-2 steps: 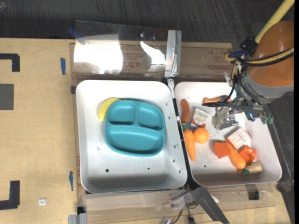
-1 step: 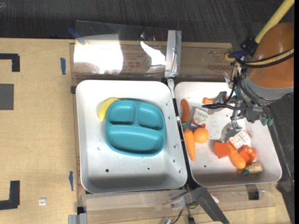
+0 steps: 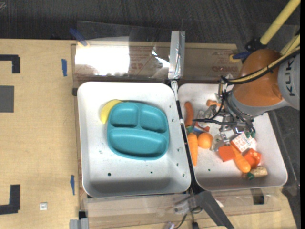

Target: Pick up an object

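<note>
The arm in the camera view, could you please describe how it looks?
The arm is grey with black lettering and a broad orange band above the wrist. Yellow and black cables loop across the band. The tool below is dark metal with thin wires.

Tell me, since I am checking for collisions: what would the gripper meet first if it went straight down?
Probably the small red and white packet lying under the gripper in the right bin; depth is unclear from above.

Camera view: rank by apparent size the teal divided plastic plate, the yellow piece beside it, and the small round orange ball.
1. Teal divided plastic plate, clearly largest.
2. Yellow piece, partly hidden under the plate, so unsure.
3. Small round orange ball, similar to the yellow's visible part.
</note>
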Robot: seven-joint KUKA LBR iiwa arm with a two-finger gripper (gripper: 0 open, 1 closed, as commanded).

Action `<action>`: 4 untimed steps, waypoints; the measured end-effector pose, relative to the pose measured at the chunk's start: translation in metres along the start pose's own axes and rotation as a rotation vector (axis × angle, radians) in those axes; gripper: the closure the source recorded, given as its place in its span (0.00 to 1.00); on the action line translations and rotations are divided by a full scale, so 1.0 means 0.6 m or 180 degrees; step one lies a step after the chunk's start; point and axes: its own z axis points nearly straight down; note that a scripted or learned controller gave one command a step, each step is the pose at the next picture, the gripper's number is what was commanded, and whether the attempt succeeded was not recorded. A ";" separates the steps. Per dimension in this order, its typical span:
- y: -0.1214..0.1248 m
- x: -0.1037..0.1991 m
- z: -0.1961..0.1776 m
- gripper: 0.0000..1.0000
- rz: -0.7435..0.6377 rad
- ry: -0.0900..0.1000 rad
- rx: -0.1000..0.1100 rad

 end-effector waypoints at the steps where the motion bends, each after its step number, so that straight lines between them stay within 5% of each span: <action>1: 0.005 0.025 0.005 0.00 0.0419 -0.0077 0.0001; 2: -0.109 0.148 0.024 0.00 0.0326 0.0048 0.0010; 3: -0.038 0.149 0.023 0.00 0.0326 0.0039 -0.0003; 4: -0.038 0.141 0.001 1.00 0.0320 -0.0006 0.0008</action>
